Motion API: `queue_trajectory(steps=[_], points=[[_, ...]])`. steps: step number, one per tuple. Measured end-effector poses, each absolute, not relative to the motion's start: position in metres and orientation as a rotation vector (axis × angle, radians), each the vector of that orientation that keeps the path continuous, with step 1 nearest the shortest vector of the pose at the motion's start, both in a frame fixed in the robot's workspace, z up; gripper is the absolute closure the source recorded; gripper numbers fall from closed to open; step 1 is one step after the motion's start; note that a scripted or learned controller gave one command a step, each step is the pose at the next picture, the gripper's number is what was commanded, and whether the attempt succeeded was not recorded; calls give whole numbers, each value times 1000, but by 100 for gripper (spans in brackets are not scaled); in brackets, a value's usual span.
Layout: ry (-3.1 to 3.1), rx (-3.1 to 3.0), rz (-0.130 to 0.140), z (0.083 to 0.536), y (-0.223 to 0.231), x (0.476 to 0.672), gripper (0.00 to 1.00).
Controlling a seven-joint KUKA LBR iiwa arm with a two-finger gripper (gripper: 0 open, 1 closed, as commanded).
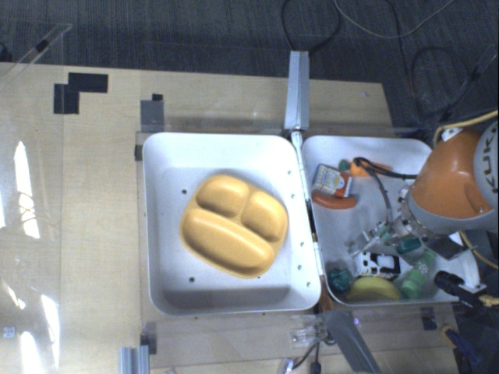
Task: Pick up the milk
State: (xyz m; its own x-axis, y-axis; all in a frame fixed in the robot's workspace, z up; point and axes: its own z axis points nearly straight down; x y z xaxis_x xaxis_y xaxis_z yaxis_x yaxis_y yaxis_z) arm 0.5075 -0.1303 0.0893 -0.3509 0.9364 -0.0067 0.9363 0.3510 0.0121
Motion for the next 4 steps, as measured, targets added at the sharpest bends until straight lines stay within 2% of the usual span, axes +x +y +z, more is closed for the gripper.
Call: queue_trajectory(steps=[1, 2, 3, 4], points=[[2460, 1932, 12, 89, -99, 492, 0], [2459, 1925, 19, 101, -98, 494, 100], [2459, 1925, 19, 101, -98, 494, 0], [2569, 1787, 12, 90, -99, 491, 0]])
